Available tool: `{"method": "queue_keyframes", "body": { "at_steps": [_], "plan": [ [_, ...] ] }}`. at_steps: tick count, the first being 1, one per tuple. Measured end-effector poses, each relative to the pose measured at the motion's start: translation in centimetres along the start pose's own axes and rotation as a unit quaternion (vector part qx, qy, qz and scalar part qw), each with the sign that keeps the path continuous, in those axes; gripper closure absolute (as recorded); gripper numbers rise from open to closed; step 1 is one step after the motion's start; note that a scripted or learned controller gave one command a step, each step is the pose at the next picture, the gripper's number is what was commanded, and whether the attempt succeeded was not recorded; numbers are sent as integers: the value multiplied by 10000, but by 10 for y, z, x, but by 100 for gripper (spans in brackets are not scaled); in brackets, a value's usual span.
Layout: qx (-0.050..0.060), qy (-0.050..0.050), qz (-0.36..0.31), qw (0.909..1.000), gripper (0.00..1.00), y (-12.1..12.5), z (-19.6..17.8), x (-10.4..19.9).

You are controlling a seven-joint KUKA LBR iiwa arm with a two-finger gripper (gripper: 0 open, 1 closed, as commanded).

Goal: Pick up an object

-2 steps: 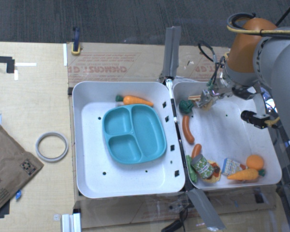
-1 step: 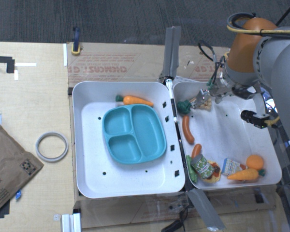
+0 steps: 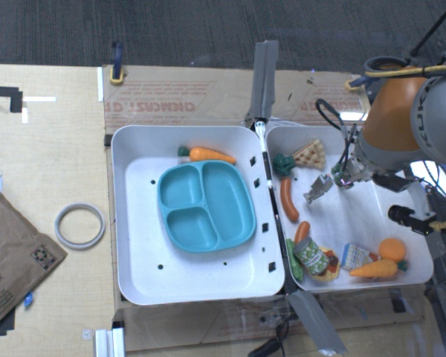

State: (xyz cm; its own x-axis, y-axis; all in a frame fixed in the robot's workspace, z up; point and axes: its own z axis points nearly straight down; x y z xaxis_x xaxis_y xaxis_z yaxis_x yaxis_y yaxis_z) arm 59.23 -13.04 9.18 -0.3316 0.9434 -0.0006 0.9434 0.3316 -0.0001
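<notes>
The nearest pickable piece is the red sausage (image 3: 288, 198), lying lengthwise on the floor of the right bin (image 3: 372, 213), just to the camera-left of the pincer (image 3: 317, 190) and apart from it. Nothing can be seen held in the pincer, and whether it is released or clenched cannot be told from this angle. It hangs low over the bin's bare middle floor, tilted down and toward the sausage. The arm (image 3: 394, 114) comes in from the right, its orange band above and behind the pincer.

Beyond the pincer, toward the bin's far wall, lie a waffle piece (image 3: 310, 155) and a green vegetable (image 3: 284, 163). On the pincer's near side lie a second sausage (image 3: 302, 233) and a green packet (image 3: 312, 257). Further to its right are a small blue carton (image 3: 353, 255), a carrot (image 3: 373, 270) and an orange (image 3: 392, 249).

Well off to the pincer's left, the left bin (image 3: 134, 274) holds a teal divided plate (image 3: 207, 204) and another carrot, the far carrot (image 3: 212, 155). A tape ring (image 3: 79, 224) lies on the bench beyond it.
</notes>
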Motion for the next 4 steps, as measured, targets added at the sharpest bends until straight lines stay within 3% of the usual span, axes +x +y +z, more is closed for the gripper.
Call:
{"method": "queue_keyframes", "body": {
  "at_steps": [1, 2, 3, 4],
  "plan": [
    [-10, -8, 245, 9997, 0, 55, -20, -5],
    [7, 4, -29, 10000, 0, -21, 1, 38],
    [2, -5, 1426, 9898, 0, -16, -6, 6],
    [10, 10, -105, 9999, 0, -93, 1, 55]
  ]
}}
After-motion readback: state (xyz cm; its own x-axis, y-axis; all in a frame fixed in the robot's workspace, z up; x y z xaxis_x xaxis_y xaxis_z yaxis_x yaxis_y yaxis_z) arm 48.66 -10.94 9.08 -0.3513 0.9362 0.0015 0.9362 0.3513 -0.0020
